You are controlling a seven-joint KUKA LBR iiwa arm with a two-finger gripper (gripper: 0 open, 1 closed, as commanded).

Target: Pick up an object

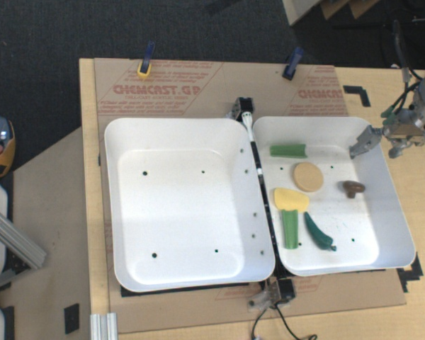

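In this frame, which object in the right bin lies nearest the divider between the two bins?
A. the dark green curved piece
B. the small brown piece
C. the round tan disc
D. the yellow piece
D: the yellow piece lies right beside the divider, while the tan disc, dark green curved piece and brown piece lie farther right.

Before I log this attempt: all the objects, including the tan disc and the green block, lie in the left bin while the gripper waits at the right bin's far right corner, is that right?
Not quite. The camera view shows the tan disc and green block lying in the right bin, not the left bin. The gripper is indeed at the right bin's far right corner.
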